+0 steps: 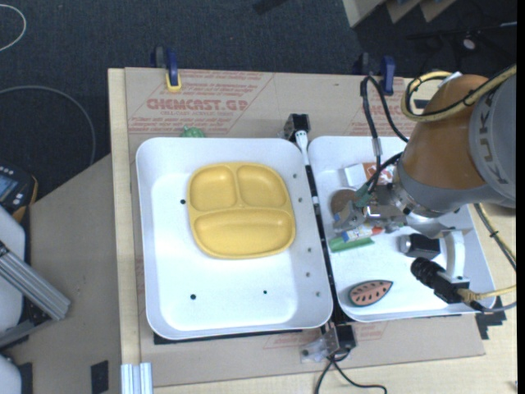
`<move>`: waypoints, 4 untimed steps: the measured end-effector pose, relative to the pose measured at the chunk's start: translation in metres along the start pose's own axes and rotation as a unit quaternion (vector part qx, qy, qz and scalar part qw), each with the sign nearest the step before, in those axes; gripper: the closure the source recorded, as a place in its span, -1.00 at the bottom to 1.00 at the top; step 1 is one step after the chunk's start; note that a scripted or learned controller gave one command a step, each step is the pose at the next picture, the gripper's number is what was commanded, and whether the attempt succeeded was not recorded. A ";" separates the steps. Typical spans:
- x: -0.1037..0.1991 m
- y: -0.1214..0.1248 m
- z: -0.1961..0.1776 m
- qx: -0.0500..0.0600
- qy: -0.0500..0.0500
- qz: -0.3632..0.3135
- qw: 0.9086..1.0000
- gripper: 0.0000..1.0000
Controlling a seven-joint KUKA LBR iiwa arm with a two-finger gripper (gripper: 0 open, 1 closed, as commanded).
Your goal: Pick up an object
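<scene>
The gripper (354,213) is down among clutter (353,238) in the right bin (426,302); its grip cannot be told; next likely a lift.

The table (246,97) is a brown board with red print along its far side, set over dark floor. Two blue clamps (171,62) grip its far edge. Two shallow white bins lie on it side by side, touching along their inner rims: the left bin (164,245) and the right bin (328,150). A small green bit (192,132) lies just beyond the left bin.
</scene>
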State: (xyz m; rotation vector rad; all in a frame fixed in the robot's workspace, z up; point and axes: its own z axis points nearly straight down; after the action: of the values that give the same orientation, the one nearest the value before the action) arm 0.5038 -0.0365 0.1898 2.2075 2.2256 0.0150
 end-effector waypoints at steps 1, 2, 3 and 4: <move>0.094 0.032 -0.103 -0.001 0.002 -0.002 1.000 1.00; 0.017 -0.007 -0.009 0.012 -0.002 0.009 1.000 1.00; 0.068 -0.006 -0.129 -0.001 0.001 0.001 1.000 1.00; 0.113 -0.021 -0.191 0.002 0.001 0.001 1.000 1.00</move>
State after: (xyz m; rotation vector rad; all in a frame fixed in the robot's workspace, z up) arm 0.4796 0.0757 0.3805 2.2115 2.2264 0.0123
